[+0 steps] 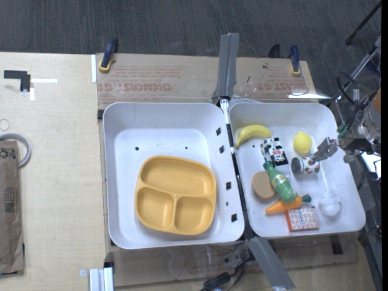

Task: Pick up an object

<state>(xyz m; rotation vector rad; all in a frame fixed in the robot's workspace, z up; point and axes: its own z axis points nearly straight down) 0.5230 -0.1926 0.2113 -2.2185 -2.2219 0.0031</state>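
The right bin [348,217] crowds small items together: a banana [251,133], lemon [302,143], green bottle [282,185] and carrot [280,207]. The hand [324,150] hovers beside a small can [305,166]; whether it is open, I cannot tell. A yellow tray [176,194] occupies the left bin [121,162].

Fixed above the bench [48,162], looking down at a slant on both white bins [115,180] from moderate height

The arm [364,132] reaches in from the tabletop's right edge, low and slanted toward the left. Its gripper [322,151] points down and leftward; the fingers are too small to read.
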